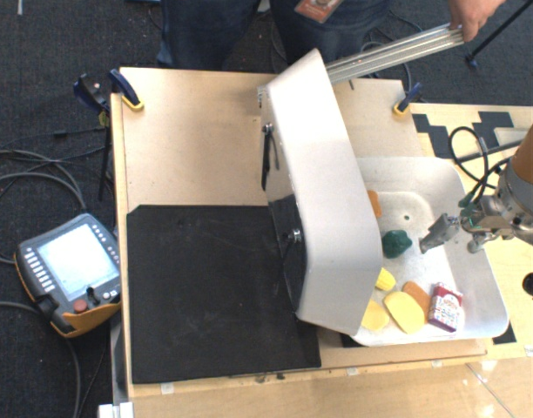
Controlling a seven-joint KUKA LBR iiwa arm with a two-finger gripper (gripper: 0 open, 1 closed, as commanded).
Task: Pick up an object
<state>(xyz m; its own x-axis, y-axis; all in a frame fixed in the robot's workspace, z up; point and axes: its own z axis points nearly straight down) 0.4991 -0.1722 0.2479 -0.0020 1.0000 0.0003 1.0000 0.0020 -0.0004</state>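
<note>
Heads up, you're hovering the pincer (455,232) with its fingers apart and nothing between them beside the dark green round lump (395,244) sitting in the tilted shallow white bin (475,307), so it's probably risking rolling downhill when nudged.

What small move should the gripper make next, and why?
Probably a short move left and down toward the green object. The gripper hovers just right of it, over the white bin, with nothing seen between its fingers, and the green object lies apart from the yellow pieces.
</note>
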